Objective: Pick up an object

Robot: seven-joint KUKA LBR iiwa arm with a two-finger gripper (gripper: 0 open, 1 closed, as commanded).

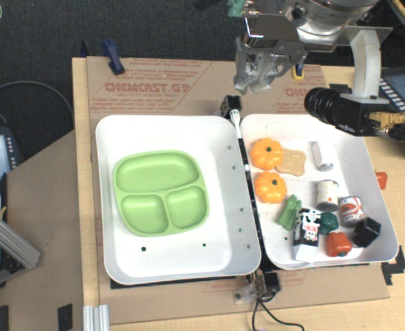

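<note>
My gripper (256,74) hangs high over the bench, behind the back edge where the two bins meet, with nothing seen in it. The right bin (374,185) holds several small things: two orange pumpkins (266,153) (270,187), a tan toast slice (293,161), a grey cylinder (319,155), a white can (327,193), a red-and-white can (350,209), a black block (366,232), a red piece (338,243), a teal piece (328,221), a green vegetable (289,211) and a cow-print carton (307,232).
The left bin (112,143) carries a light green divided plate (162,190). A blue clamp (112,56) sits at the bench's back left. A small orange piece (381,180) lies outside the right bin's right rim.
</note>
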